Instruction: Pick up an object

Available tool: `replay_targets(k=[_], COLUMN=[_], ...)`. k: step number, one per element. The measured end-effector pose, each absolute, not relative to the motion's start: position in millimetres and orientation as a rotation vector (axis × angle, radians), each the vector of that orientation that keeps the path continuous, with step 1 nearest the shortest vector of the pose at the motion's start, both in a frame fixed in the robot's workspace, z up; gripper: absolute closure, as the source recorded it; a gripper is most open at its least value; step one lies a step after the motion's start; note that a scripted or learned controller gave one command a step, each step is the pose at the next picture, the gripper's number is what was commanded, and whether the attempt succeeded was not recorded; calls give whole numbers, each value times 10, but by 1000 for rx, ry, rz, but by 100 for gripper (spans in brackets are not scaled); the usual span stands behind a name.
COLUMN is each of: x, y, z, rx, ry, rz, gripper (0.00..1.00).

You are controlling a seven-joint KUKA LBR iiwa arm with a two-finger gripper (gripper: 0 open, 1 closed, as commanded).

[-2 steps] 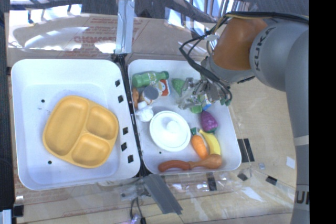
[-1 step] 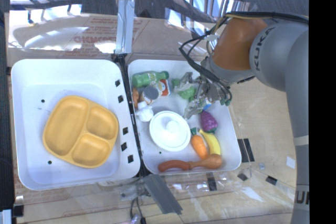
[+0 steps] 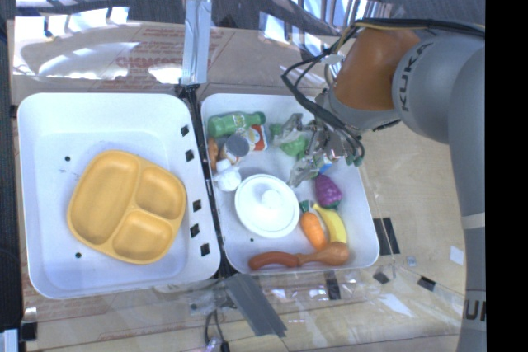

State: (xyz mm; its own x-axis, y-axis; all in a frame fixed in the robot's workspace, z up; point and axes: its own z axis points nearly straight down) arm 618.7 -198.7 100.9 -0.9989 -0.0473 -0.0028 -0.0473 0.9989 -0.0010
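Nearest the lens, a brown sausage (image 3: pixel 276 260) lies along the front wall of the right bin (image 3: pixel 363 220), beside a carrot (image 3: pixel 313 230) and a banana (image 3: pixel 333 224). Everything to pick is crowded into this bin — the left bin (image 3: pixel 41 177) carries a yellow divided tray (image 3: pixel 125 205). Down among the clutter, the hand (image 3: pixel 315 154) sits just above a purple eggplant (image 3: pixel 328 190); whether it is wide or narrow I cannot tell.
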Motion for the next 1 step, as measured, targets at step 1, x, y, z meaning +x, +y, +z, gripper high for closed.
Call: replay_targets(k=[1], x=[6187], y=[-1987], z=[1009], rx=[-74], ry=[3138], rz=[-2], gripper=[0])
